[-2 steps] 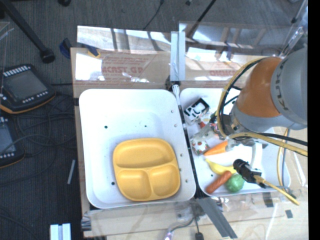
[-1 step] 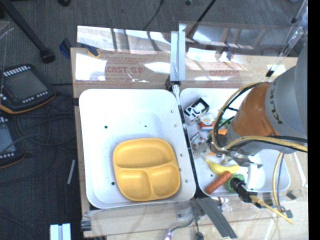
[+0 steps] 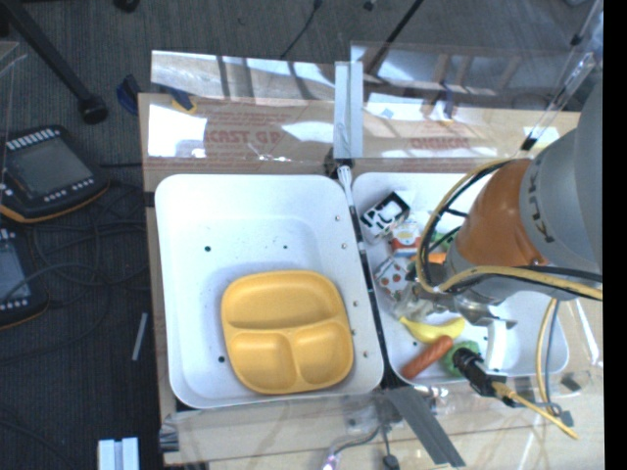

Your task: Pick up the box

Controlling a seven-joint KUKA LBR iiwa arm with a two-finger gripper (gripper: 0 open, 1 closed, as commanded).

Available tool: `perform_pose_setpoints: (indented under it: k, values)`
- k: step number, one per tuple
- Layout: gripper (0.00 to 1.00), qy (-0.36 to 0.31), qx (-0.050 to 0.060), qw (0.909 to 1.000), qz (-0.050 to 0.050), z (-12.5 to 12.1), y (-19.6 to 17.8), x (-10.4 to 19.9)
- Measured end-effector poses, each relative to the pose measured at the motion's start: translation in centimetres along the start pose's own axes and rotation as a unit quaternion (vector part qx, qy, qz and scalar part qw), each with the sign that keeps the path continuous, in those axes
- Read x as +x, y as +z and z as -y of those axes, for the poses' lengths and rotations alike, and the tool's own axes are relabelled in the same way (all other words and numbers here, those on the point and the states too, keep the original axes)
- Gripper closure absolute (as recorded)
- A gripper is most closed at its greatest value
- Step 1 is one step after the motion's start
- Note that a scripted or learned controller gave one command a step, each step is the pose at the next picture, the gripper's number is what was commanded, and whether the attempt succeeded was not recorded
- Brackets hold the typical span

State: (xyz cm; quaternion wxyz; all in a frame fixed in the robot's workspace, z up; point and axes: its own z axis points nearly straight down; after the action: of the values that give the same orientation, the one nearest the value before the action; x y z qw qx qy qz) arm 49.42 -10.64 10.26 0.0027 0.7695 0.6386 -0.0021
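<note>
Box (image 3: 384,213) is seen in the right bin (image 3: 558,355), near that bin's far left corner, close to the divider between the 2 bins. It is a small dark carton with a white square mark on its top face, and it is lying tilted, its long axis running roughly from lower left to upper right in the camera view. Just below it a white and red packet (image 3: 403,235) and a spotted item (image 3: 393,276) are crowded together, so the box is judged to be touching or nearly touching its neighbours.

The arm (image 3: 509,228) is reached in from the right and hangs over the middle of the right bin. The gripper is hidden under the orange wrist band and the cables, roughly near (image 3: 446,306), so its state cannot be told. From that spot the box lies up and to the left, toward the far corner. A banana (image 3: 429,329), a carrot (image 3: 427,357) and a green item (image 3: 460,355) are seen just beside and below the wrist.

The left bin (image 3: 196,223) holds a yellow tray (image 3: 286,329), well apart from the box.

A move away from the fruit toward the far left corner is judged to be needed, with the grip set across the box's short axis.
</note>
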Motion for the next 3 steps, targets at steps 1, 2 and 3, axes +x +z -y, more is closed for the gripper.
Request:
perform_pose_setpoints:
  k: [1, 2, 3]
  values:
    - [0.0, 0.001, 0.0, 1.0, 0.001, 0.0, 0.0, -0.1]
    - [0.0, 0.014, -0.009, 0.9999, 0.0, 0.5, 1.1, -0.5]
    - [0.0, 0.034, -0.011, 0.9994, 0.0, 0.5, 1.1, -0.3]
